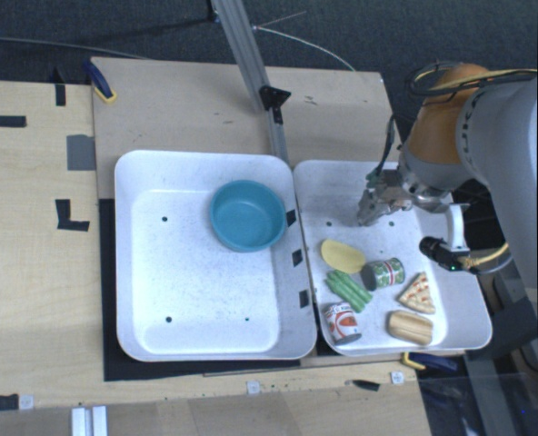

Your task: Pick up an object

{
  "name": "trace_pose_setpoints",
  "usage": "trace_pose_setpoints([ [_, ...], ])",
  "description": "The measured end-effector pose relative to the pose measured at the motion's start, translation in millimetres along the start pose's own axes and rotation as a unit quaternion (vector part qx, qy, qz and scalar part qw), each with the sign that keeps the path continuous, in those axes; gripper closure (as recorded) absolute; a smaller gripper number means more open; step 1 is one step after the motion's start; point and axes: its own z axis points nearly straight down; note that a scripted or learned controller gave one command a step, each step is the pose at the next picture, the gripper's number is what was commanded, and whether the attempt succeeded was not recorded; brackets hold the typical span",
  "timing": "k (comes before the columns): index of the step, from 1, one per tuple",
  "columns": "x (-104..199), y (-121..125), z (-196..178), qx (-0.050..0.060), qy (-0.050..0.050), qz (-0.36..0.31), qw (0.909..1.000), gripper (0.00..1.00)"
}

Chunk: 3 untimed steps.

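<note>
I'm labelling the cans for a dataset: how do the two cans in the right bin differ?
The green can has a green label; the red can has a red and white one. The green can lies mid-bin beside the yellow piece, while the red can sits nearer the bin's front edge. Both are small, lie tipped over, and lie apart from the gripper.

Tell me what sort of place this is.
Probably a robotics lab test bench: a robot arm with its hand reaches over two white bins, the right bin holds toy food like a pizza slice, and tape marks dot the wooden benchtop.
</note>
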Motion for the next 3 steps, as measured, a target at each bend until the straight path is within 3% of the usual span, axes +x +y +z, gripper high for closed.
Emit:
trace_pose_setpoints([
  [3,7,-3,-138,-0.003,0.000,0.001,1.0000,1.00],
])
